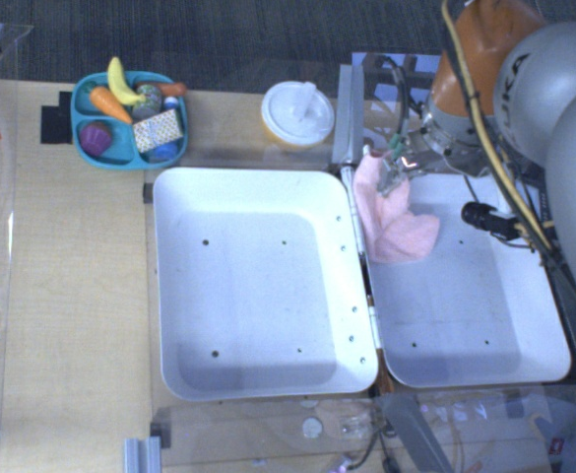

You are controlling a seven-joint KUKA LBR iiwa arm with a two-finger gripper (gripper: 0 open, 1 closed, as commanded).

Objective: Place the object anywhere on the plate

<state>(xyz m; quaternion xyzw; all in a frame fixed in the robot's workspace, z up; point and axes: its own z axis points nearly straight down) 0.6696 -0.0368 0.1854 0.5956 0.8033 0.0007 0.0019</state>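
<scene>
A pink cloth (398,227) lies bunched in the far left corner of the right bin (484,313). Its upper fold rises toward my gripper (398,163), which is low over that corner and shut on the top of the cloth. The arm comes in from the right, its orange band above the wrist. The plate (76,126) is a blue divided one on the bench at the far left, beyond the left bin (258,284). It holds toy food, among them a banana (121,84) and a carrot (110,103).
A round yellow container with a white lid (298,113) stands on the bench behind the left bin. A black cable and a black fitting (489,218) hang over the right bin near the cloth. The raised rims of both bins meet between cloth and plate.
</scene>
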